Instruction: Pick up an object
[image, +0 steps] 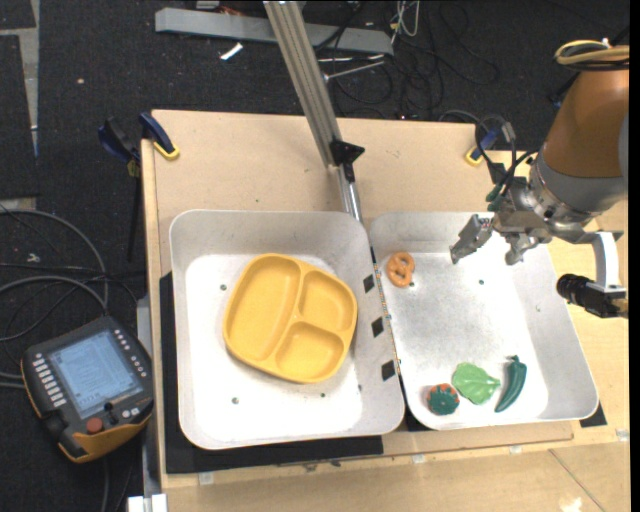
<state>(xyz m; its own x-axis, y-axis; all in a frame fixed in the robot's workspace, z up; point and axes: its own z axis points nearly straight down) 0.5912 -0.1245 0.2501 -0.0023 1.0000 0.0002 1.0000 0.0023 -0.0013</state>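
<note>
At the near edge of the right bin (560, 330) lie a green pepper (511, 384), a leaf (474, 383) and a small red-green toy (443, 398), crowded against the wall. The pretzel (401, 268) sits alone farther back, the easier pick. The gripper (493, 243) hangs open and empty above the bare floor, with free room to descend.

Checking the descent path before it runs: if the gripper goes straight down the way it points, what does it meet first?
Probably bare floor of the right bin. The open gripper points down beside the pretzel, not over it, though depth is hard to judge.
</note>
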